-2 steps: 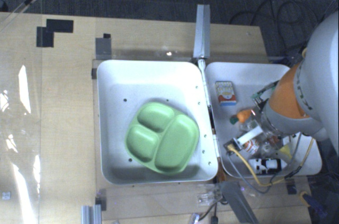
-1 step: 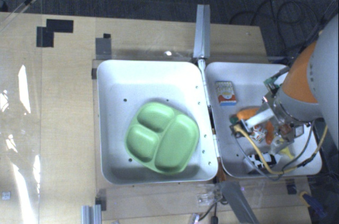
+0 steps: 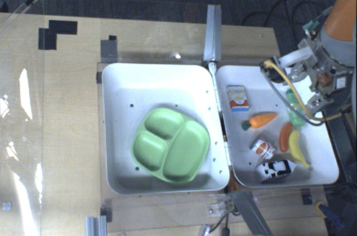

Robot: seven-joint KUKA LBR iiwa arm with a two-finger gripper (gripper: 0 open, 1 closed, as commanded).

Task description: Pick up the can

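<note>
On the far left the pale wooden table (image 3: 50,118) is bare apart from some black marks near its back edge, with a sheet of clear plastic catching the light. Next comes the left bin (image 3: 120,118), and in it lies a green divided plate (image 3: 171,144) with three compartments, sitting toward the front right of that bin and tilted a little. A metal bar (image 3: 212,34) rises from the seam where the two bins meet. In the right bin (image 3: 329,165), a small carton (image 3: 237,98) with a red and blue label lies near the back left, and a toy carrot (image 3: 261,120) rests just in front of it, pointing right. The can (image 3: 263,148), white with a red band, lies on its side toward the front of this bin, just behind a black and white object (image 3: 276,169) at the front wall. To its right an orange-red piece (image 3: 285,136) and a banana (image 3: 297,149) lie side by side, touching. The arm's pincer (image 3: 312,81) hangs over the back right corner of the right bin, well apart from the can, wrapped in yellow and black cables (image 3: 290,87); whether it is apart or together I cannot tell.
</note>
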